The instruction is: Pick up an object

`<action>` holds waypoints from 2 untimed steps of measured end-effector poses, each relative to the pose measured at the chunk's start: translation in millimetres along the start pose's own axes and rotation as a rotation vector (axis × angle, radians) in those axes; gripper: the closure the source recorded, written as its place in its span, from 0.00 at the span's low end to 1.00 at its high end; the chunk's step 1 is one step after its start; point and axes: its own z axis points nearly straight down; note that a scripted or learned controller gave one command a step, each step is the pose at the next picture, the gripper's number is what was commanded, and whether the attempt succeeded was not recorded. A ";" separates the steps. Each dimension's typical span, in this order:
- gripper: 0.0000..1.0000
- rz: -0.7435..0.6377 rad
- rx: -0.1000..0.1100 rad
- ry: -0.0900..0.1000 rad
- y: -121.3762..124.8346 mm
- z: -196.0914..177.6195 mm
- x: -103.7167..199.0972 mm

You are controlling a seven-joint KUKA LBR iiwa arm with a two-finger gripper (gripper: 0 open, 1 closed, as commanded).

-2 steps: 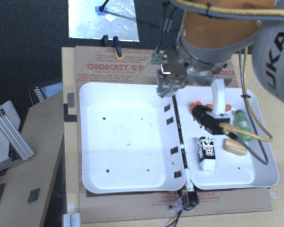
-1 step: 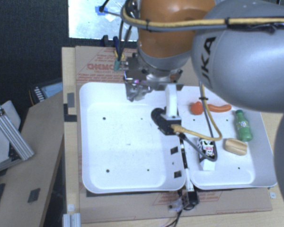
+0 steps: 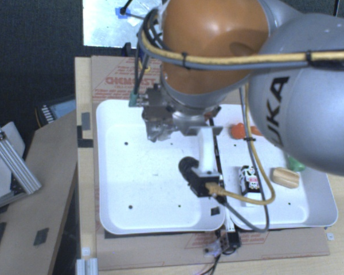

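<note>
While the gripper [image 3: 159,126] hangs over the left bin [image 3: 132,176], its own bulk hides whether it is open or holding anything. The objects lie in the right bin [image 3: 318,208]: an orange piece [image 3: 237,131], a black-and-white box [image 3: 250,181] and a wooden block [image 3: 285,178]. It would do best to centre over one before descending.

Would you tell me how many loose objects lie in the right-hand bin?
4: an orange piece at the back, a green one and a tan block by the arm, a black-and-white item nearer the front. The arm may hide others.
</note>
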 end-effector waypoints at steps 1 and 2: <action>1.00 0.016 0.000 -0.007 103.8 25.7 -50.5; 1.00 0.003 -0.008 0.000 129.4 -55.6 -1.4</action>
